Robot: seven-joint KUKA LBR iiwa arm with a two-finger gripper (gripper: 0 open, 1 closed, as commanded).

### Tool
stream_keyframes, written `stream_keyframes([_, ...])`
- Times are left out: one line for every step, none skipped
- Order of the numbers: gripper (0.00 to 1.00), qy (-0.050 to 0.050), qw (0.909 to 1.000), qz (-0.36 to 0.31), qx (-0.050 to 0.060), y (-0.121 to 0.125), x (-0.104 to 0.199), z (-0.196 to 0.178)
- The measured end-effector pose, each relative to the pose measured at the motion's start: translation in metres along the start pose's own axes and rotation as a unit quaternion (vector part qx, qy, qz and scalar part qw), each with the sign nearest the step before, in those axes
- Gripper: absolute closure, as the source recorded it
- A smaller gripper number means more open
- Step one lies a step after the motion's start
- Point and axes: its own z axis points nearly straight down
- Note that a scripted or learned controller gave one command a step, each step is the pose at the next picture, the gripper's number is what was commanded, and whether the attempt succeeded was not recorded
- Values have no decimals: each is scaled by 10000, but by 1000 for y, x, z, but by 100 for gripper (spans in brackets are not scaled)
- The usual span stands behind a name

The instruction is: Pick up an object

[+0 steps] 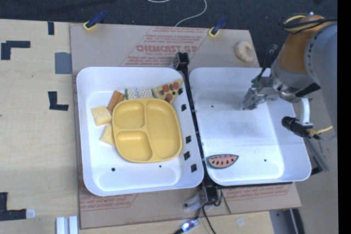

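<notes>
Progress on the pick looks slight, as far as this view lets me judge: nothing sits between the fingers of the hand, and every loose item lies in a bin.

I take the right bin as the landmark. The hand hangs low over its upper part, near the far right wall, with the grey arm and its orange band reaching in from beyond that wall. Whether the hand is wide or narrow I cannot tell; at this slant it reads as one small dark cluster against the white floor.

The only object inside the right bin is a watermelon slice, flat on the floor near the front wall toward the left corner, well apart from the hand. To the left of the right bin, touching it along a shared edge, stands the left bin, which holds a yellow divided plate with several small food pieces tucked around its left and far sides. Beyond the right bin's far wall, a pale lump rests on the table.

What is left is nearly everything: the hand must line up over something, close, and lift. The slice seems the nearest candidate, though it lies thin and flat, which could make it hard to catch.
</notes>
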Motion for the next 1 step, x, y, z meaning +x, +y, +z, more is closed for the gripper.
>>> stream_keyframes([100, 16, 10000, 10, -12, 4, 11, -55])
